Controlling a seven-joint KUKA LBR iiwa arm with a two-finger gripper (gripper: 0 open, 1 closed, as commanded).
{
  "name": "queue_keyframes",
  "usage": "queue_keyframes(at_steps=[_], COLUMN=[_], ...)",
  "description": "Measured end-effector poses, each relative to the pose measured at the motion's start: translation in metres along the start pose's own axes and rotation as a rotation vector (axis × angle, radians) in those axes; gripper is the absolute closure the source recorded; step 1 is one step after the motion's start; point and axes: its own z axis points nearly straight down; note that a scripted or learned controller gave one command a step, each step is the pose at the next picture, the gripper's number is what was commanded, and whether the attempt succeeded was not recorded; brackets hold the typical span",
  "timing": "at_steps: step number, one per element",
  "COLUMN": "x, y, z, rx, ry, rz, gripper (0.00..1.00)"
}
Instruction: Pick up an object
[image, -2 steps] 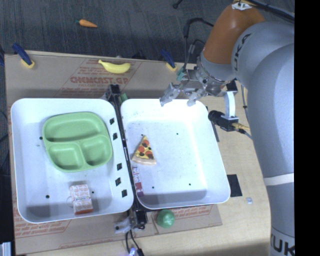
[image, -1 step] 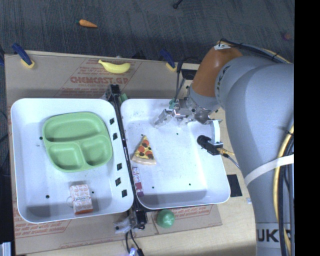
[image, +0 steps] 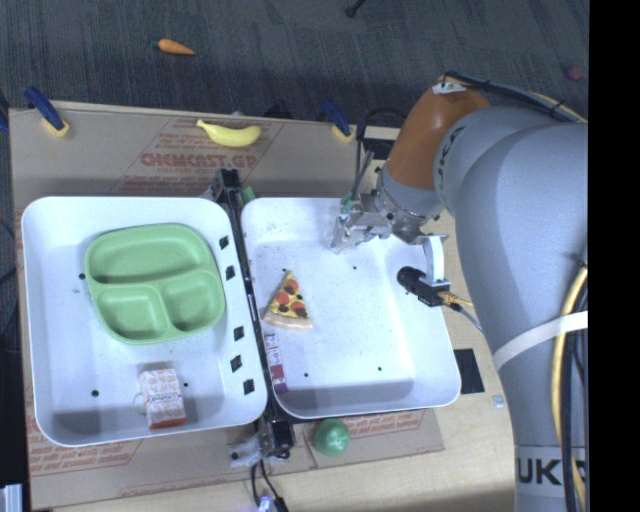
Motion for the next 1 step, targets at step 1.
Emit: queue_keyframes(at_steps=[1], x=[0.1063], y=[-0.0018], z=[-0.091], rx=[-0.005], ry=[0.002], rz=[0.001], gripper=[1.0])
